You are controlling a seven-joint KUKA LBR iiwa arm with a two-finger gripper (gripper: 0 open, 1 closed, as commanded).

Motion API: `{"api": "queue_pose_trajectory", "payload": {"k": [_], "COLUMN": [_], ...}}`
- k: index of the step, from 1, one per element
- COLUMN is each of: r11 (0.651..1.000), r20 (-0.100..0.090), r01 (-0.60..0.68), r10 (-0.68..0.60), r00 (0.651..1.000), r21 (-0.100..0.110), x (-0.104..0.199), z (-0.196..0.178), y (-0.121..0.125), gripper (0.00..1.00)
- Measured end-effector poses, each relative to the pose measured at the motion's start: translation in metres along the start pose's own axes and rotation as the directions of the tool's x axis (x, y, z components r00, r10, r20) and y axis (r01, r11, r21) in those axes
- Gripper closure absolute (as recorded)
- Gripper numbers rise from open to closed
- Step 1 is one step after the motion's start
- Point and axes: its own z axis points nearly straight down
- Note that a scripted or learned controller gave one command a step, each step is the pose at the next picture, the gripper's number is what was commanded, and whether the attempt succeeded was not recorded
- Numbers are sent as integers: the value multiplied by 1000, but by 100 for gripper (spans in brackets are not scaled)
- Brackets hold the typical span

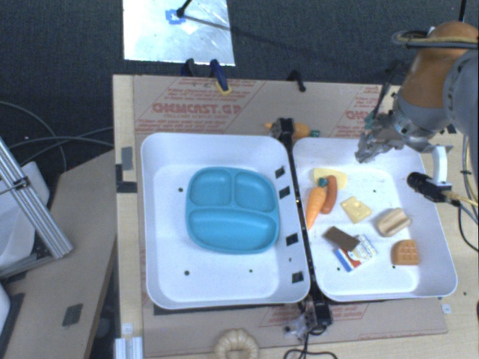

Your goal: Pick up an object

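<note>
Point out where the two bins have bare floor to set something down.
Left white bin: bare strips all round the blue divided plate, widest along the near edge. Right white bin: crowded mid-floor, from the orange carrot to the brown waffle piece; free along the far edge below the tool and at the near edge.

Even, fairly bright overhead light, white bins (224, 290) slightly washed out, glare on the shiny sheet (178, 21) at top, soft short shadows under the toy food, low-resolution softness throughout, arm (438, 73) mildly blurred, dark carpet underexposed
</note>
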Motion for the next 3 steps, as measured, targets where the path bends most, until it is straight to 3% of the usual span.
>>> {"api": "queue_pose_trajectory", "payload": {"k": [1, 2, 3], "r11": [1000, 1000, 1000], "r20": [0, 0, -2], "r01": [1, 2, 6], "r10": [-1, -2, -6], "r00": [1000, 1000, 1000], "r21": [0, 4, 5], "x": [-1, -1, 56], "z": [-65, -63, -54], "y": [-1, 0, 8], "gripper": [100, 100, 100]}}
